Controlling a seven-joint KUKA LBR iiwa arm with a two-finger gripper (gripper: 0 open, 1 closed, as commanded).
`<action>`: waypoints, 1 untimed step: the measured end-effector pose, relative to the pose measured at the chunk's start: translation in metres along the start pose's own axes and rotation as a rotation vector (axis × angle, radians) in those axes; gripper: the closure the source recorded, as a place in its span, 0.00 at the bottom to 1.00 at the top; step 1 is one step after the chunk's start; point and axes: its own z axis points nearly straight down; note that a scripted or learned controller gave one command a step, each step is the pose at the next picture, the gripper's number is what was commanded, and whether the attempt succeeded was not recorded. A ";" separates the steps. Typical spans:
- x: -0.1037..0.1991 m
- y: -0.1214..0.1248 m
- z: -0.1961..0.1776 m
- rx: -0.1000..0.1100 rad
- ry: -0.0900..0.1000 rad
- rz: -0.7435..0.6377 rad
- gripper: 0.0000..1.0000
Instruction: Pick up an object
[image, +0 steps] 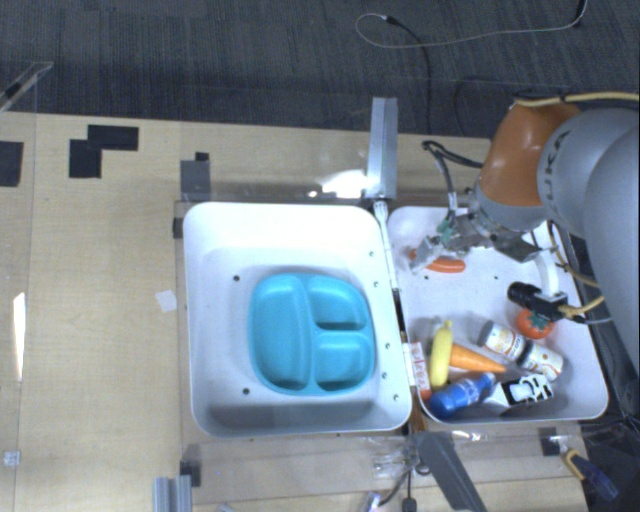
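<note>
Nearest the camera, along the near wall of the right-hand shallow white bin (590, 400), lies the heap of pickable things: a blue plastic bottle (460, 394), an orange carrot-shaped toy (472, 359) above it, a yellow banana-shaped toy (440, 352) to their left, and a small black-and-white object (527, 389) to the right. Further right sit a white tube with an orange band (503, 341) and a round orange toy with a dark top (535, 322). Alone at the far left of that bin lies a small red-orange slender piece (446, 265), and the two-finger gripper (455, 236) hangs just beside it, apparently above and slightly far of it. Whether its fingers are spread or closed I cannot tell; nothing is visibly held. That lone piece looks the sensible target, since no neighbour crowds it. To do the step well, centre the fingers across its short width, descend straight, and close low against the bin floor. Left of all this, the other white bin (210, 300) holds a light-blue divided plastic plate (305, 330).
</note>
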 end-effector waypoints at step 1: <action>0.000 0.003 -0.013 -0.007 -0.002 -0.002 1.00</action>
